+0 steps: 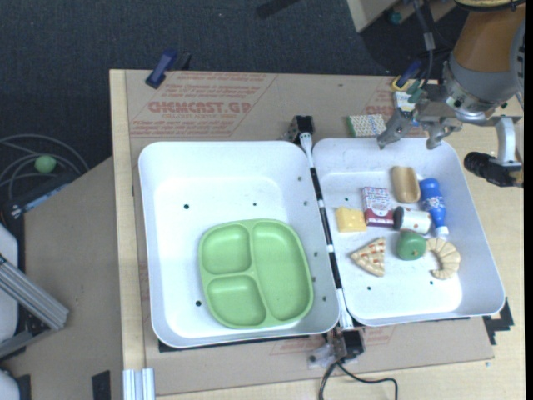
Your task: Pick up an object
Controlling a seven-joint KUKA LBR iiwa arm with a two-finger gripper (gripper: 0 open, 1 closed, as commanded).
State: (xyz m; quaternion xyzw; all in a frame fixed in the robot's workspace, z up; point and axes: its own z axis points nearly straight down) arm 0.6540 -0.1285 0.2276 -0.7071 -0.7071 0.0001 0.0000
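Two white bins (166,190); one green tray (254,272); eight small items (398,219) together.

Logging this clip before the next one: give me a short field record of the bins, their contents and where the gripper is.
left bin: green divided plate
right bin: pizza slice, croissant, green apple, yellow block, bread roll, blue bottle, red-and-white carton
gripper: open, above the right bin's far edge, holding nothing
task state: nothing picked up yet
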